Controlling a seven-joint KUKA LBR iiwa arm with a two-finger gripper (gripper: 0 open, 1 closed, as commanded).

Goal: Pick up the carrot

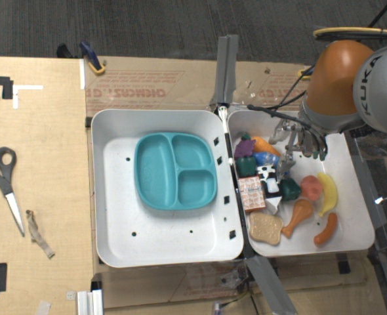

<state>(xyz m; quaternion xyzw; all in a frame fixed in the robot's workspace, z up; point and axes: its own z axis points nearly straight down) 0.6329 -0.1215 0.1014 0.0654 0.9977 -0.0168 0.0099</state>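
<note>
The carrot (265, 146) is a short orange piece lying at the back left of the right bin (351, 176), beside a purple toy with a green top (244, 147). My gripper (288, 163) hangs over the middle of that bin, just right of the carrot and above a dark green toy (289, 189). Nothing can be seen held in it. The arm's orange band (334, 77) sits above the bin's back edge.
The right bin also holds a banana (327, 190), a pink-orange ball (311, 187), a drumstick (297, 216), an orange-red sausage shape (325, 229), a bread slice (265, 228) and a small patterned box (251, 193). A teal divided plate (176, 170) lies in the left bin. Scissors (6, 182) lie on the bench at left.
</note>
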